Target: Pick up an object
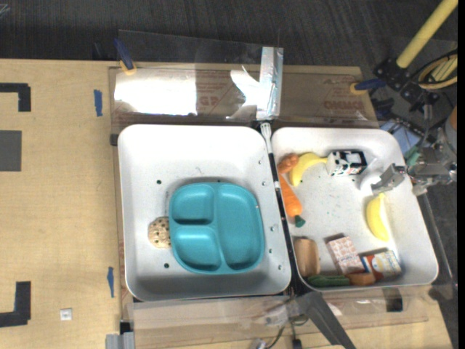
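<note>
Gripper (389, 178) of mine sits at right bin's (429, 227) far-right rim, above lemon (376, 218); bin centre bare. Fingers too blurred: can't tell if spread or pressed.

A robotics test lab, seen from above: two shallow white plastic bins (138, 158) sit side by side on a flat brown cardboard-covered bench (58, 195) marked with black corner guides (18, 97) and strips of blue tape (97, 102). A taped sheet of clear plastic (196, 86) stands behind the bins over dark grey carpet (218, 6). Toy foods fill the right bin, among them a yellow plastic banana (376, 218); a teal divided plate (216, 226) lies in the left. Cables and a yellow pole (436, 20) crowd the right edge.
</note>
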### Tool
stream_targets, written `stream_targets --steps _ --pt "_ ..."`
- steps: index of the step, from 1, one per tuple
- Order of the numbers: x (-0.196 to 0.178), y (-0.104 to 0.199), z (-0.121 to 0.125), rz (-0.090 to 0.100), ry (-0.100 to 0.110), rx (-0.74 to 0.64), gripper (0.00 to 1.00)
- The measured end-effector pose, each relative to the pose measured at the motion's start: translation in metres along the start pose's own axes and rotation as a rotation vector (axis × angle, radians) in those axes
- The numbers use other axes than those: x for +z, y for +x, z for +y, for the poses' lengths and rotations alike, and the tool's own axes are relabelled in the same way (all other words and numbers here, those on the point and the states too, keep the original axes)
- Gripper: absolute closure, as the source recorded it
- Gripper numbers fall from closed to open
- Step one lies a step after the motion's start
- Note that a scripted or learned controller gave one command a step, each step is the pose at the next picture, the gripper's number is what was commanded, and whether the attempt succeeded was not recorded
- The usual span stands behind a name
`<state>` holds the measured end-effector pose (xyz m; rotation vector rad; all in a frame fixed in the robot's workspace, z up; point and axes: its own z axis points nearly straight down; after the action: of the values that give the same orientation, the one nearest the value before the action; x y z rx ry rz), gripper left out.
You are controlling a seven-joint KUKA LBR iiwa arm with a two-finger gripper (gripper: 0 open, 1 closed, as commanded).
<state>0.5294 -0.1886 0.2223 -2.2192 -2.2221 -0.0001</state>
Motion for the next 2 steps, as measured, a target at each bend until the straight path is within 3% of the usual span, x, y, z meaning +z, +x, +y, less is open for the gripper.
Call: stream_targets --steps 1,2 --pt "0.010 0.025 0.006 0.001 0.002 0.130 0.00" --pt "0.135 0.013 -0.011 -0.002 -0.006 0.091 0.00"
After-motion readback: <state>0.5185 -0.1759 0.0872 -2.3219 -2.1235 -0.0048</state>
